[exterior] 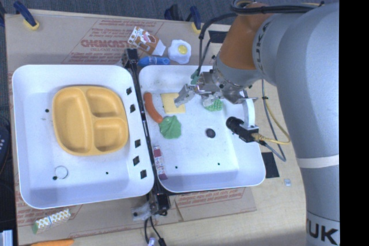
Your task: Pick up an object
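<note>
In the right-hand shallow white bin (248, 167), the two-finger gripper (190, 93) hangs low over the upper middle of the floor, its metal tips just beside or touching the flat pale-yellow cheese-like square (171, 103); whether they are spread or pressed together cannot be told from this slant, and nothing can be seen pinched between them. The likeliest targets lie close together: the yellow square, the orange sausage-shaped toy (153, 108) just left of it near the bin's wall, and the crumpled green leafy piece (170, 127) below them. That crowding is the main risk, in my judgement: a descent aimed at the thin square could skid over it, since it lies flat on the floor, or nudge the sausage against the wall. A small green-and-white object (214, 104) sits partly under the wrist and could be knocked as the arm turns. The yellow compartment tray (90, 119) in the left bin (29, 181) is well apart and safe.
</note>
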`<state>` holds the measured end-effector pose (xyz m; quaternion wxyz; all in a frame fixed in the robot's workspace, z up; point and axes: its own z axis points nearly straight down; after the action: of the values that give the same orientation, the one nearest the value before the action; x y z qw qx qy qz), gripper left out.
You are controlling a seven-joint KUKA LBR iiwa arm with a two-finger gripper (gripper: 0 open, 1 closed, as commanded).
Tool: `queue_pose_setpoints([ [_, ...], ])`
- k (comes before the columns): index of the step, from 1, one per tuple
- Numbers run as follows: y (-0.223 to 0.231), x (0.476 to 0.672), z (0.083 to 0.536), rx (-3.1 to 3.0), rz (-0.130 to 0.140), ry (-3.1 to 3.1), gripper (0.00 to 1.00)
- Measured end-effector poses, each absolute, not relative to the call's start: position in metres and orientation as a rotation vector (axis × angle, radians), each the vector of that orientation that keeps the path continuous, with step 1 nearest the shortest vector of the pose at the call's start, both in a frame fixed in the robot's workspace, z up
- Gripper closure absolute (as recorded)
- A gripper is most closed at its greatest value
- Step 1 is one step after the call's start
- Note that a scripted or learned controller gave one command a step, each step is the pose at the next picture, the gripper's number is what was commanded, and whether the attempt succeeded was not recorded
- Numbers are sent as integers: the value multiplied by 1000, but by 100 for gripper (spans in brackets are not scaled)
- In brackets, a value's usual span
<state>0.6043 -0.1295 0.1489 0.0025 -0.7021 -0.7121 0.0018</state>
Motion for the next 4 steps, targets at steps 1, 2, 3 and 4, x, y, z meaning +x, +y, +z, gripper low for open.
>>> queue_pose_setpoints([
  [1,-102,614,91,-2170,6,-2266,0],
  [2,-102,614,102,-2165,7,-2270,100],
  [3,-102,614,102,-2165,7,-2270,0],
  [4,-92,623,92,-2339,2,-2098,0],
])
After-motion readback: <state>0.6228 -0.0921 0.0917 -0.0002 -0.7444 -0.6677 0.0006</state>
